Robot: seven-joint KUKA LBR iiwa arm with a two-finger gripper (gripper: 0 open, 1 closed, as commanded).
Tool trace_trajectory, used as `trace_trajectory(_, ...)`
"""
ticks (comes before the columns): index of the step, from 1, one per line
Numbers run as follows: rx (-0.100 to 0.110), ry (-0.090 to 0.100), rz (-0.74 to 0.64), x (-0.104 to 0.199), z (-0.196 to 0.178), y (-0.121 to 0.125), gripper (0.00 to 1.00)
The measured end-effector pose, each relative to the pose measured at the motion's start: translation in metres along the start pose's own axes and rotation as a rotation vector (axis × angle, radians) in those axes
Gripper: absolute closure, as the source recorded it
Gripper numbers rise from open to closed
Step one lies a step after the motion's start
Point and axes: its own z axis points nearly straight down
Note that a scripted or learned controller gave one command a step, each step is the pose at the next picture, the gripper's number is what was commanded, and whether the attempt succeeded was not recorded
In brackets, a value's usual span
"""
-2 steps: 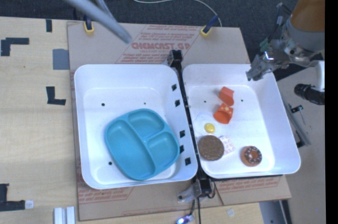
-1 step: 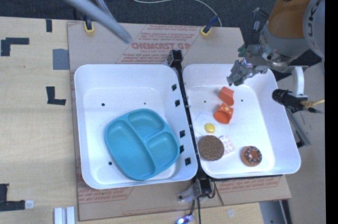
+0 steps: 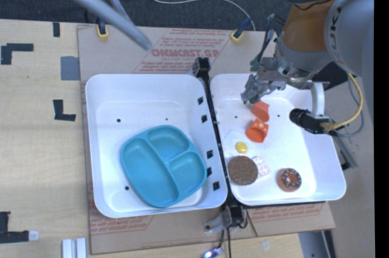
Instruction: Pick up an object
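With the tool [image 3: 255,92] hovering just above the orange block [image 3: 261,111] in the right bin [image 3: 316,190], grip state untellable, this looks like the approach step; next it must descend squarely onto that block.

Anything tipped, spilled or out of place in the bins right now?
Nothing stands out. The blue divided plate lies flat in the left bin; the orange pieces, brown cookie and donut sit apart in the right bin.
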Motion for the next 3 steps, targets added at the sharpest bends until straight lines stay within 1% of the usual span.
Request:
trace_trajectory(1,-0.001,0.001,-0.002,0.053,-0.002,-0.007,1.0)
trace_trajectory(2,-0.002,0.001,-0.002,0.107,-0.006,-0.003,1.0)
trace_trajectory(3,0.001,-0.001,-0.001,0.165,0.012,-0.005,1.0)
